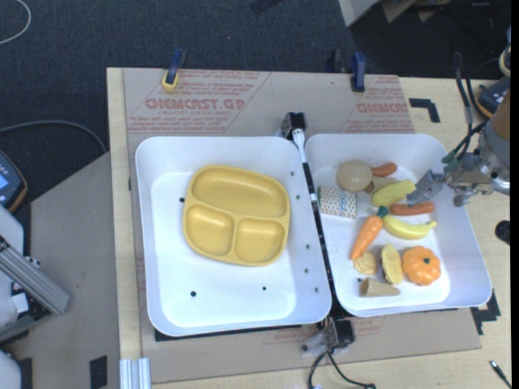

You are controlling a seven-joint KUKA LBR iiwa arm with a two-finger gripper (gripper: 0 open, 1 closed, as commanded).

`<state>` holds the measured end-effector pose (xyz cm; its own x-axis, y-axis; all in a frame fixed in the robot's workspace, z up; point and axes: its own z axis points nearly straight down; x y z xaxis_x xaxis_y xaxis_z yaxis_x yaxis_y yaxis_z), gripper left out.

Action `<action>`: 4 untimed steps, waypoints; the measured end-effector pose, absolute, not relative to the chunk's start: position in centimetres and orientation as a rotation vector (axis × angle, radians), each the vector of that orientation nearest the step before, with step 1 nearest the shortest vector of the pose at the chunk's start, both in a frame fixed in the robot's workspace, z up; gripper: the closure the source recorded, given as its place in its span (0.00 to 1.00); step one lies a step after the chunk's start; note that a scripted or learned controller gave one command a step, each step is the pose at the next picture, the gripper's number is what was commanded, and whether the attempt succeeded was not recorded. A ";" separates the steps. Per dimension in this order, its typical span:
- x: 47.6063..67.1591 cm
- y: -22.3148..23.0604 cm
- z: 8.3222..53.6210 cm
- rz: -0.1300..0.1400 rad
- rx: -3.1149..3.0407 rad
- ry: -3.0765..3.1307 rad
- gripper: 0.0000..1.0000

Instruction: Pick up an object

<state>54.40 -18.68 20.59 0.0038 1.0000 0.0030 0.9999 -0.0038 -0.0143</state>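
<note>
Lying nearest in the right bin (466,286): a tan wedge-shaped piece (378,288), a small orange pumpkin (421,266) to its right, and two pale slices (381,261) just left of the pumpkin. Farther in, an orange carrot (366,235) slanting beside a yellow banana (408,228), with a red sausage (412,208) touching the banana's far side. Beyond those, a patterned white block (337,203) near the bin's left wall, a second yellow piece (392,192), a round beige piece (354,176) and another small red sausage (384,169). Reaching in from the right, claw (423,189) low over the sausage and yellow piece; whether open or closed, cannot tell, and nothing seen between its fingers. In the left bin (162,241), only a yellow divided plate (236,215) with three compartments, lying flat. Both bins resting side by side, touching, on the tabletop (243,96) covered with printed brown board.
</note>
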 end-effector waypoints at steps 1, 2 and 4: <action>54.7 -18.6 21.4 0.000 -2.222 -2.222 0.00; 54.3 -17.7 16.2 0.001 -2.219 -2.221 0.00; 54.5 -18.5 8.8 0.000 -2.223 -2.224 0.00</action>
<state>54.54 -18.50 8.77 -0.0001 1.0000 -0.0018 1.0000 0.0001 0.0022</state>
